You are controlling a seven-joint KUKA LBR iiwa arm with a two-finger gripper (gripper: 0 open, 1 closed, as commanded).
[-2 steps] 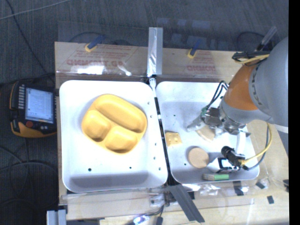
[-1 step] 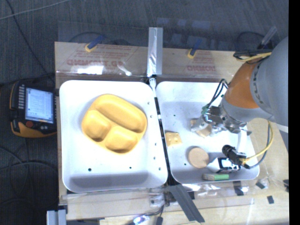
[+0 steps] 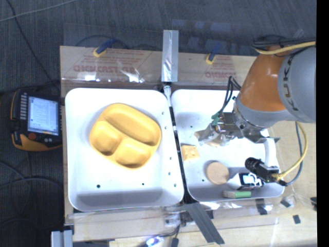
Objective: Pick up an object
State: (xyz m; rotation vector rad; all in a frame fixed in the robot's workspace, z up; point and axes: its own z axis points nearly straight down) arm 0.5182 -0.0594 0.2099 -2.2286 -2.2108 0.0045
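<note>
A large yellow bun-shaped object (image 3: 125,134) lies in the left bin (image 3: 77,189). In the right bin (image 3: 190,104) sit a small tan cracker-like square (image 3: 189,152) by the left wall, a round tan disc (image 3: 217,172) below centre, and a small green bar (image 3: 237,193) near the front wall. My gripper (image 3: 212,134) hangs over the middle of the right bin, above the disc and to the right of the square. The wrist hides the fingertips.
A metal divider (image 3: 170,60) runs between the bins. A handheld pendant with a lit screen (image 3: 37,118) lies left of the bench. A black fitting with yellow cable (image 3: 262,170) sits at the right bin's right edge.
</note>
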